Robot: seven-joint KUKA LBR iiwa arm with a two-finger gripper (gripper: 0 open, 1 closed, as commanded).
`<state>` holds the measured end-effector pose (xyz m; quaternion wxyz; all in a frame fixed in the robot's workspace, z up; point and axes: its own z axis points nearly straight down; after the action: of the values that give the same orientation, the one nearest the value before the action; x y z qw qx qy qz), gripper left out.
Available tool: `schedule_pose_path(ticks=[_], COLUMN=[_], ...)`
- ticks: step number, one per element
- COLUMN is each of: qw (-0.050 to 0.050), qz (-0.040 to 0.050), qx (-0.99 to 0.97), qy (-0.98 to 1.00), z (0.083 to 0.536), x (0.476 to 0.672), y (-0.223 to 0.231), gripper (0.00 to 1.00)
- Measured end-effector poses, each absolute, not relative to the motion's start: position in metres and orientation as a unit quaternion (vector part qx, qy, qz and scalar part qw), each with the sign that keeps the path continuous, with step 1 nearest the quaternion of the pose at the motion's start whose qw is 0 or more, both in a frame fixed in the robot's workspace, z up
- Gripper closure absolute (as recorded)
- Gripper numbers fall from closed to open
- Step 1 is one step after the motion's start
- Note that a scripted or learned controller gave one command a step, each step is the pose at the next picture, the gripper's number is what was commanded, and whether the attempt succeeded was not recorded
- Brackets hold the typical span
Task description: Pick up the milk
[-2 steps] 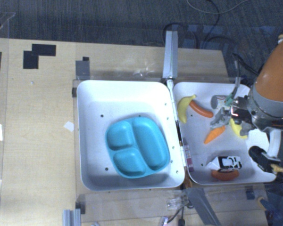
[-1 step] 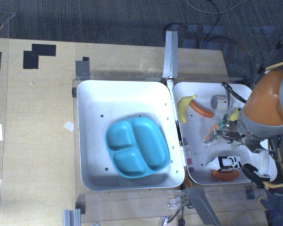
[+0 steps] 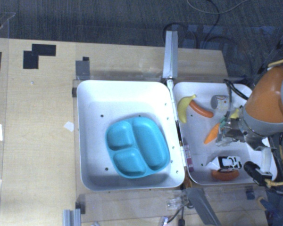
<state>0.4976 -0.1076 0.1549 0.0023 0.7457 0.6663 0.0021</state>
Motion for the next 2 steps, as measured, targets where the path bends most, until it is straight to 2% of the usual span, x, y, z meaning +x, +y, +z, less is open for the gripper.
schedule_pose_path(ticks=[1, 2], qw=[0.002, 0.002], qz=[0.0020, 0.0015], qx=[0.746, 0.733], qy=[0.666, 0.681], z=[0.1549, 0.1456], x=[0.4975, 0.5072], y=[-0.1077, -0.1134], gripper=[0.00, 0.00])
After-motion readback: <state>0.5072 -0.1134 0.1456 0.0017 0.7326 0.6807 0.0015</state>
